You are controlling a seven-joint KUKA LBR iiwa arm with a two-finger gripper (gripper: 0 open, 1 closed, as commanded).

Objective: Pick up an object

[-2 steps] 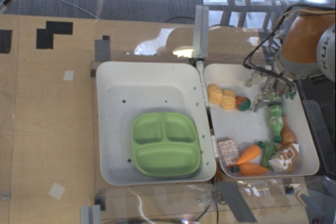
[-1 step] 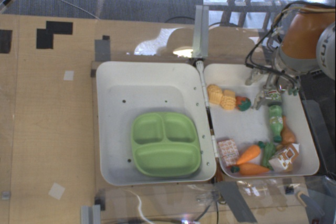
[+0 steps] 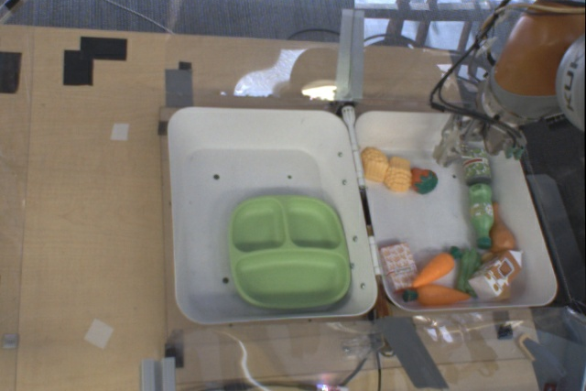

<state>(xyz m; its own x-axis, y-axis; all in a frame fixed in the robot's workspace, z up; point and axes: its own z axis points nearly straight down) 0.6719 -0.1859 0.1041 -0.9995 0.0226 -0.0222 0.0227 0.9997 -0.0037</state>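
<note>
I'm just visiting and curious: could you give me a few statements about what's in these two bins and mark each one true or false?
1. The green plate lies in the left bin. True.
2. The green plate has one undivided well. False: it has three compartments.
3. The carrots lie in the right bin, near its front edge. True.
4. The corn sits on the green plate. False: it lies in the right bin, near the divider.
5. The tool is over the left bin. False: it is over the right bin's far corner.

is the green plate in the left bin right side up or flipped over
Right side up: the green plate shows its three recessed compartments facing the camera, lying flat in the left bin.
</note>
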